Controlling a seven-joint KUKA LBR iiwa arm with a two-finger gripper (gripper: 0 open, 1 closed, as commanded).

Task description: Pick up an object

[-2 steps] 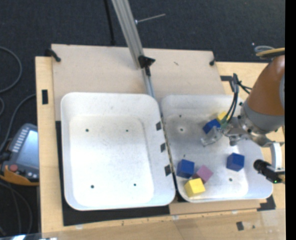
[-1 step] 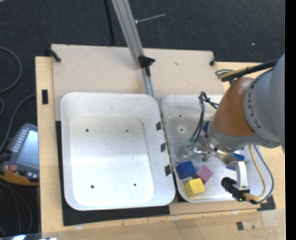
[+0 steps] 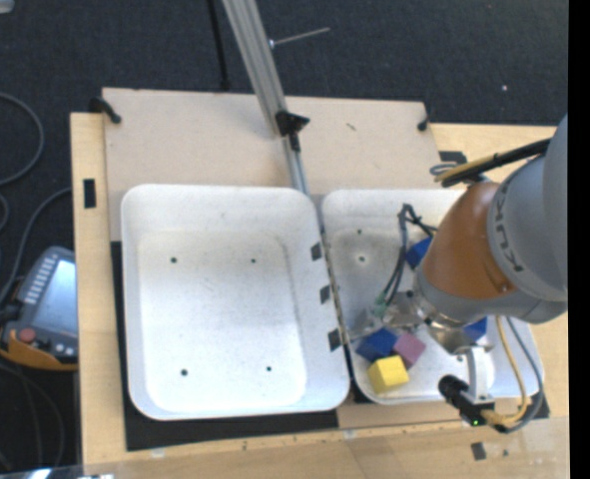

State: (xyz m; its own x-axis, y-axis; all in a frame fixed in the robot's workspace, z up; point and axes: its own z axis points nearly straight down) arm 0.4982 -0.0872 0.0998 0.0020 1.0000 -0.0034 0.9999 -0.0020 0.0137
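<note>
Both white bins are sitting side by side; the gripper [image 3: 444, 339], finger state indeterminate, is hovering with the pink block [image 3: 410, 348] at its 9 o'clock.

Lighting even and diffuse, moderately bright, from overhead. Left bin [image 3: 225, 297] and right bin [image 3: 359, 238] read near-white with mild washout but no hard glare. Soft shadow under the arm [image 3: 504, 247] falls across the right bin's floor. Floor around the tabletop [image 3: 265, 133] dark, low detail. Overall image soft and grainy; small things lack crisp edges. No obvious edge distortion.
</note>
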